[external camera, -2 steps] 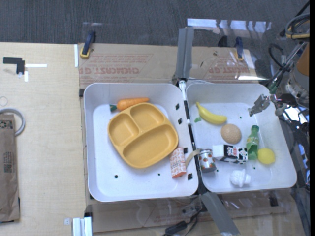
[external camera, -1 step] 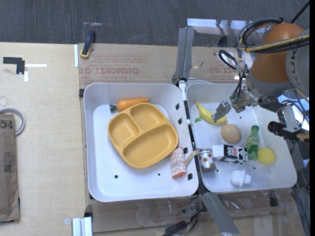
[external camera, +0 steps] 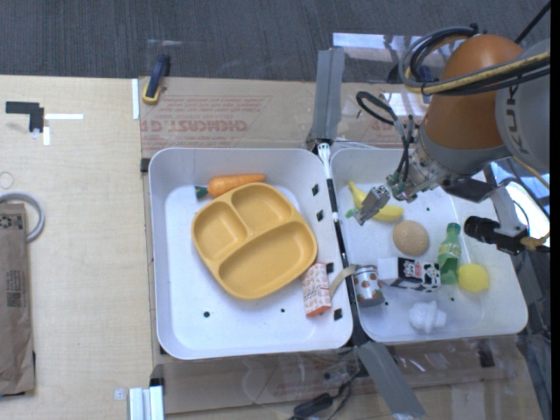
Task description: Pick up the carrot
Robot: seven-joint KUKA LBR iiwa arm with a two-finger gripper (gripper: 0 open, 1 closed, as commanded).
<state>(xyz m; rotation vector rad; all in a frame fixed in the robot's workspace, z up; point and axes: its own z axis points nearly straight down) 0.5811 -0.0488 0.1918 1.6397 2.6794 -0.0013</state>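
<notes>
Camera view — carrot [external camera: 234, 183] beside yellow plate [external camera: 254, 240], left bin [external camera: 175, 322].

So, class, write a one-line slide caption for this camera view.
Carrot lies beside the yellow plate in the left bin, while the tool hangs over the banana in the right bin.

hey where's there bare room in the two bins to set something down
Left bin: bare floor along the near and left walls around the yellow plate; the carrot lies at its far edge. Right bin: crowded, with the claw over the banana.
</notes>
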